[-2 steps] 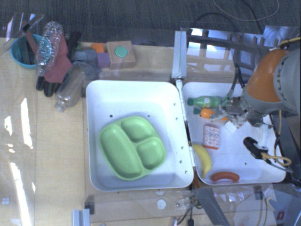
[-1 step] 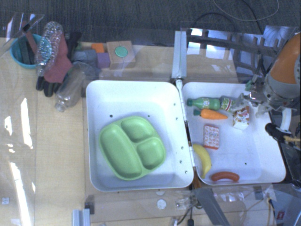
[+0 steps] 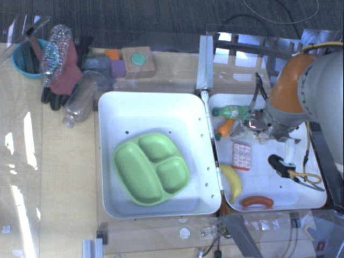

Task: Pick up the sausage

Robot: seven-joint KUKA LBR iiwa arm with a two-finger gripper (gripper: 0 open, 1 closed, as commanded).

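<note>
The sausage [image 3: 257,201] is reddish-brown and lies flat along the front wall of the right bin [image 3: 312,198]. My gripper [image 3: 253,124] hangs over the back half of that bin, just right of an orange carrot [image 3: 226,127] and below a green bottle [image 3: 230,112]. It is well behind the sausage and nothing shows in its grasp. The grey arm with its orange band [image 3: 287,87] reaches in from the right and covers the bin's back right corner.
A yellow banana [image 3: 233,180] lies just left of the sausage, and a red-and-white packet [image 3: 242,156] sits mid-bin. The left bin [image 3: 113,198] holds a green divided plate [image 3: 151,167]. Blocks, a clear bottle and gloves lie behind on the bench.
</note>
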